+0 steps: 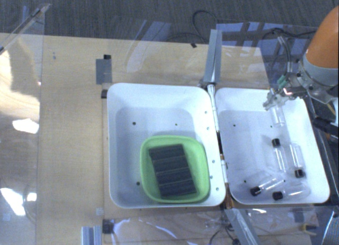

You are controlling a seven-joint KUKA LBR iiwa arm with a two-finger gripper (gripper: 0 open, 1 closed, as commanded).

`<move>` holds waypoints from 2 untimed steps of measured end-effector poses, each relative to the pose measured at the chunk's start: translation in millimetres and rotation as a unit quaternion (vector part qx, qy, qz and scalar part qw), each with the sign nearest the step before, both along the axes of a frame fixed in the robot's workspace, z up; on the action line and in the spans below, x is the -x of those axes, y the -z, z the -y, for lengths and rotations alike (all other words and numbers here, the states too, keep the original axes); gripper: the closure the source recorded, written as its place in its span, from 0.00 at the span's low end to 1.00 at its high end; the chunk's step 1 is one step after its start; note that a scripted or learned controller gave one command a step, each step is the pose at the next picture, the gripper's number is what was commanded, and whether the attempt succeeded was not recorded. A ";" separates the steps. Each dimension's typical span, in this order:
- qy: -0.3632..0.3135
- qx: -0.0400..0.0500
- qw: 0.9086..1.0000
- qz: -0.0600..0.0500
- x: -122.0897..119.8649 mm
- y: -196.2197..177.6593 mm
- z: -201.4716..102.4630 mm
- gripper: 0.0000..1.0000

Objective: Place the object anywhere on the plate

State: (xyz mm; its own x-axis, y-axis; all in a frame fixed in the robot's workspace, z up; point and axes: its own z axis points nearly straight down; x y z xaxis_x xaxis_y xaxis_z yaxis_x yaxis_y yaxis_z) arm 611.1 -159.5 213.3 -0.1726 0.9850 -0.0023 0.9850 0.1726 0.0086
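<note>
While the table (63,132) carries 2 white bins side by side, the left bin (159,101) is the landmark: a green plate (200,159) sits in its near half, with a dark ribbed block (171,171) lying on it. The right bin (249,127) touches the left bin's right wall and holds several clear vials (279,156) with black caps, well apart from the plate. The arm (324,53) hangs over the right bin's far corner. The hand (276,98) is there too; can't tell its grip state.
</note>
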 end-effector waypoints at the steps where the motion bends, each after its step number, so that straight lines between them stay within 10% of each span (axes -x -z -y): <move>1: -0.028 0.000 1.000 -0.001 29.4 -9.4 -91.9 1.00; 2: -0.143 0.000 0.990 -0.002 85.9 -8.7 -129.0 1.00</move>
